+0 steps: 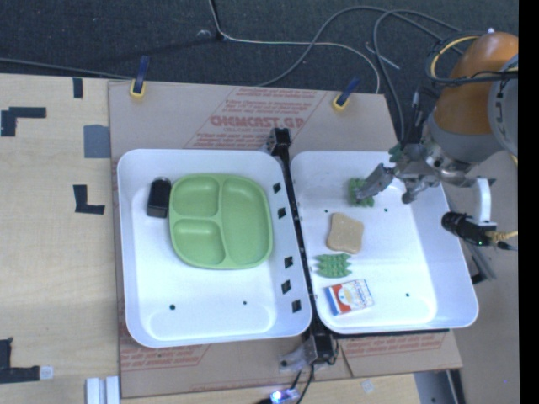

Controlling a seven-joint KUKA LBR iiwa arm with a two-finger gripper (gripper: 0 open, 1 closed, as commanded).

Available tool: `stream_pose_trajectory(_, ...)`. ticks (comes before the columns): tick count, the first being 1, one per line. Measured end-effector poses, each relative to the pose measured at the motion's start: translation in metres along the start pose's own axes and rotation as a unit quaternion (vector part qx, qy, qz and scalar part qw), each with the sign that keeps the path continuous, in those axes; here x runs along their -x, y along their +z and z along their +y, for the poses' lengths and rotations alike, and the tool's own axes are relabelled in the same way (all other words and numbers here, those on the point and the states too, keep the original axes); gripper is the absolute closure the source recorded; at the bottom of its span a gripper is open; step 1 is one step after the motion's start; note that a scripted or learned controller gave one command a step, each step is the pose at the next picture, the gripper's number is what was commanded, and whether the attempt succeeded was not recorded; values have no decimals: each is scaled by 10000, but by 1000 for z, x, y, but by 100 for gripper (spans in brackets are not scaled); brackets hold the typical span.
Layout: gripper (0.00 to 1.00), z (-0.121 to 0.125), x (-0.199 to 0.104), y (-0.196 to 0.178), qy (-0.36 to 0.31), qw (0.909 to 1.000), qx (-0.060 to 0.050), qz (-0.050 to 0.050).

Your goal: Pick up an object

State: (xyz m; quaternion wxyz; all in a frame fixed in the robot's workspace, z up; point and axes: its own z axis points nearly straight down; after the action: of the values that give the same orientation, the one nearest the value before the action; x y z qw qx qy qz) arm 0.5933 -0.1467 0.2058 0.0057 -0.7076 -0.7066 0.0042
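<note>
My gripper (391, 190) hovers over the far part of the right bin (421, 251), its two fingers spread open. A small dark green object (361, 190) lies at the tip of the left finger (375, 182), beside it rather than between the fingers. Nearer in the same bin lie a tan bread-like piece (345, 232), a bright green leafy item (333, 265) and a small white card with red and blue print (348, 296).
The left bin (143, 301) holds a light green divided plate (221, 221) and a small black object (158, 198) at the plate's left. A black divider (290, 234) runs between the bins. Cables hang behind the arm at the upper right.
</note>
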Motion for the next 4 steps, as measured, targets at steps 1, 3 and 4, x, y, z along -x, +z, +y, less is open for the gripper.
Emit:
stream_pose_trajectory(1,0,3,0,-7,-15,10000,63,-10)
stream_pose_trajectory(3,0,2,12,114,-12,10000,34,-12)
stream_pose_trajectory(4,0,3,13,118,-15,10000,77,-20)
